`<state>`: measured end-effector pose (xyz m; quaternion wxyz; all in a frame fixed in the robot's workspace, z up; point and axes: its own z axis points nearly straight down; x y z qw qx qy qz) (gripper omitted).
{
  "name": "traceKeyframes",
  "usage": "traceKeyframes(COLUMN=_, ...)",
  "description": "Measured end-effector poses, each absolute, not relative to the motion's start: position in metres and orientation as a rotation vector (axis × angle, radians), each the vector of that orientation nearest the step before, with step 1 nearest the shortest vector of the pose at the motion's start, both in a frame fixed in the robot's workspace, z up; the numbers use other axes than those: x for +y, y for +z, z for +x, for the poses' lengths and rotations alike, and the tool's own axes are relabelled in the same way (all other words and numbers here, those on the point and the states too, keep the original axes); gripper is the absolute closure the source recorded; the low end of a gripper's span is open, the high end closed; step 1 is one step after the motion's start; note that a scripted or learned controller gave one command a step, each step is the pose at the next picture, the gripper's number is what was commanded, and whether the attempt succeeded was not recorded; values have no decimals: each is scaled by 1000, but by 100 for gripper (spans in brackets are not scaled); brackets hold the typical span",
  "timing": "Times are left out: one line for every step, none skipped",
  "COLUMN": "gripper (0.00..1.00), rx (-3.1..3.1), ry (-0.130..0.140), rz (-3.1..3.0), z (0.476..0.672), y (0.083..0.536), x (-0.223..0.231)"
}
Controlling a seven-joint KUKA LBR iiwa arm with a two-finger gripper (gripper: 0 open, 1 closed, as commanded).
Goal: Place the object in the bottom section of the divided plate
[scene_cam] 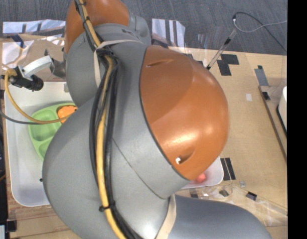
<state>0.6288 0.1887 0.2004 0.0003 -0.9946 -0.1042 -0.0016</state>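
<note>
arm (143, 133) blocks most of view. jaws hidden, state cannot tell. orange object (67, 112) lies on green plate (44, 133) in left bin (19, 183), upper section. looks small, light, probably smooth; judge grip across its middle.

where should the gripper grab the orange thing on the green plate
Judging loosely: the orange object lies in a compartment of the green divided plate, against the arm that covers its right side. Pinch its exposed body from straight above; the plate's ridges block low approaches.

Grey arm (83, 173) with glossy orange caps (188, 113) and yellow cable (99, 148).
</note>
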Motion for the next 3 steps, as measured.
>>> traceKeyframes(gripper=100, rx=-331, ry=-9, rz=-3129, z=629, y=209, x=187)
traceKeyframes(gripper=100, rx=-328, ry=-2, rz=-3127, z=649, y=182, x=219)
traceKeyframes(gripper=100, rx=-327, ry=7, rz=-3126, z=644, y=151, x=217)
